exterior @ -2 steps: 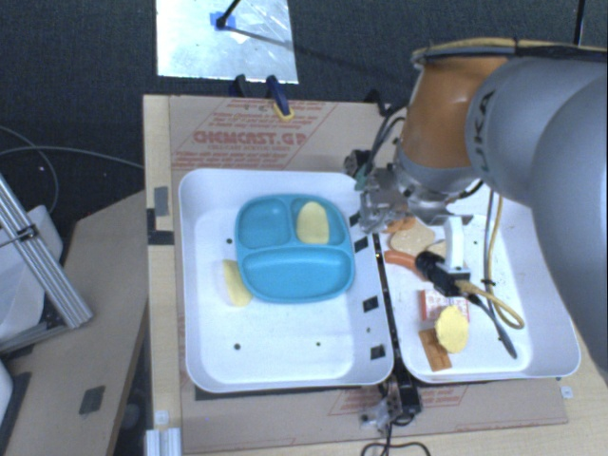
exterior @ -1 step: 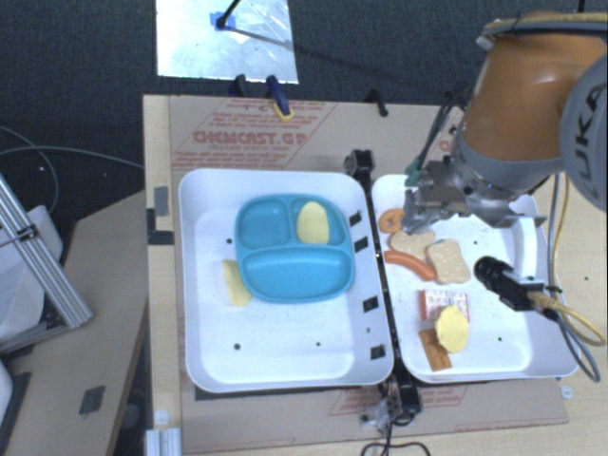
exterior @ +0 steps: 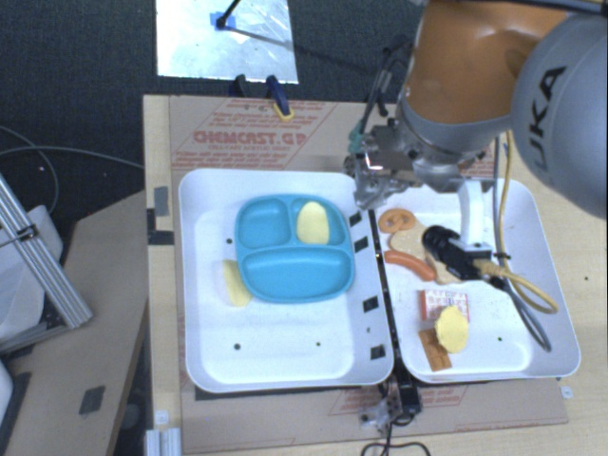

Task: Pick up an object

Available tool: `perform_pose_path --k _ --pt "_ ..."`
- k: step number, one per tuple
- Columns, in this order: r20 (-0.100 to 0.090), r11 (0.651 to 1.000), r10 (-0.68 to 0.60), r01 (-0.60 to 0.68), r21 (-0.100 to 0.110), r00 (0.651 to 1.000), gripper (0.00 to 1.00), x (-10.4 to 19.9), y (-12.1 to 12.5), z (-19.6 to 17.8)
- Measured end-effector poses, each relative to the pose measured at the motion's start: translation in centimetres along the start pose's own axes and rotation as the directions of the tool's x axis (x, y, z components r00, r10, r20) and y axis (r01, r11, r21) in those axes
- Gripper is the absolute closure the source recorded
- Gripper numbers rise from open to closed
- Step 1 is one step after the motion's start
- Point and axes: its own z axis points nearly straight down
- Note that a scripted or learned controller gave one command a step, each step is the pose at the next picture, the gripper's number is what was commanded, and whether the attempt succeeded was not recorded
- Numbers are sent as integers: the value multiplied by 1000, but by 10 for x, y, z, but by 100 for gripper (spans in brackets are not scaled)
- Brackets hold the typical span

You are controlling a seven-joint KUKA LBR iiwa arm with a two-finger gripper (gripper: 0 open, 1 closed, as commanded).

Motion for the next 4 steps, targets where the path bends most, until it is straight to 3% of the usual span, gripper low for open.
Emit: perform_pose_path --k 1,2,3,4 --pt "1 1000 4 -4 1 1000 100 46 25 -35" --pt "2 1000 2 -2 10 1000 100 104 17 23" --pt "-5 1000 5 -5 -13 1000 100 80 -7 -185" --pt "4 1000 2 -2 13 1000 100 132 -2 -64"
